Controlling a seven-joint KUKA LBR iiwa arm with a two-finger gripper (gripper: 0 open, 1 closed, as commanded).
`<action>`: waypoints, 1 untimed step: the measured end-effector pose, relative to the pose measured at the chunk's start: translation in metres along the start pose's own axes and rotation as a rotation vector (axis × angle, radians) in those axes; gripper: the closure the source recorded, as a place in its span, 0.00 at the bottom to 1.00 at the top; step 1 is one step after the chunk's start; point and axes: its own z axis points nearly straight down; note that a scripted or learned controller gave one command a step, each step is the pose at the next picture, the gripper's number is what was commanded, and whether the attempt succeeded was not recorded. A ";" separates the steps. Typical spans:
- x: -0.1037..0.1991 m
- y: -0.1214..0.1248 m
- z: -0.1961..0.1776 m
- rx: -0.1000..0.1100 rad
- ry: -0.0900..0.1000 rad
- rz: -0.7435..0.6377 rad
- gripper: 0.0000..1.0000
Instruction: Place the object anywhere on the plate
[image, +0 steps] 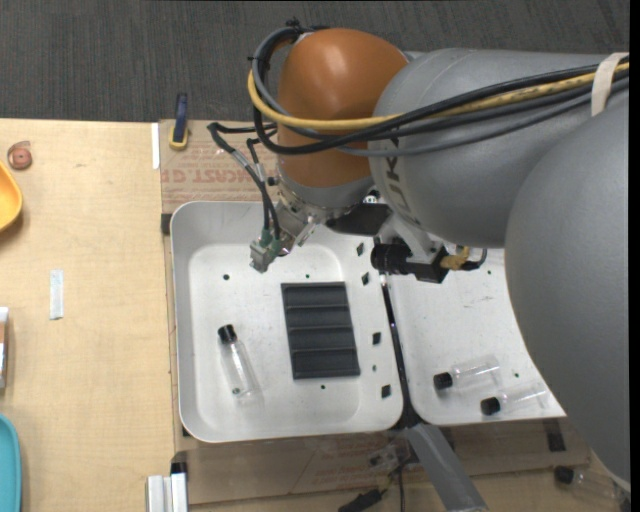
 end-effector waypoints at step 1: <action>0.047 -0.072 0.003 0.002 0.001 0.009 1.00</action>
